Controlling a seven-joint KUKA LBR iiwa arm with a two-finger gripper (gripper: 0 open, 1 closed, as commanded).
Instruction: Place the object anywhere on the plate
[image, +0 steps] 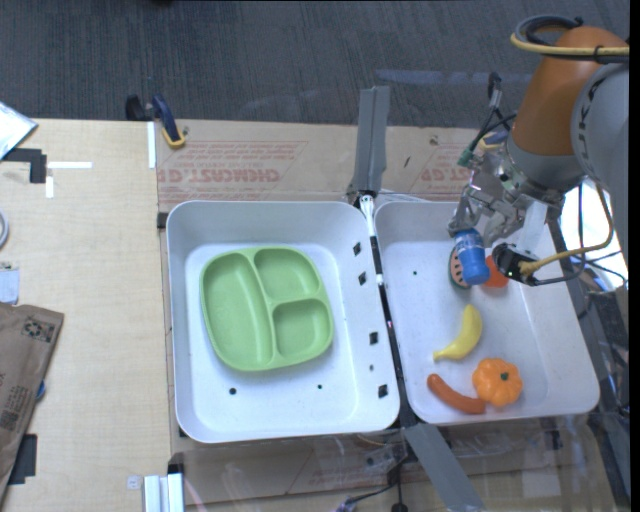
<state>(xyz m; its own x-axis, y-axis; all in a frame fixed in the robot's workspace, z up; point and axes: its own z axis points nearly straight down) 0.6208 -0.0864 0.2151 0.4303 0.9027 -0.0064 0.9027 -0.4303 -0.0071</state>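
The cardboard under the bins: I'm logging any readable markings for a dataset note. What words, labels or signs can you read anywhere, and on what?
Red print on the cardboard sheet: upside down and too blurred to read.
Recycling symbol, a sign without words, on the brown cardboard piece at the left edge.
Blue can below the pincer: any label is too small to read.

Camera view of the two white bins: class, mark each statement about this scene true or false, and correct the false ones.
1. The green plate lies in the left bin. True.
2. The banana rests on the plate. False: it lies in the right bin.
3. The plate has three compartments. True.
4. The orange pumpkin sits in the left bin. False: it is in the right bin, beside the red sausage-shaped toy.
5. The gripper is over the right bin, above a blue can. True.
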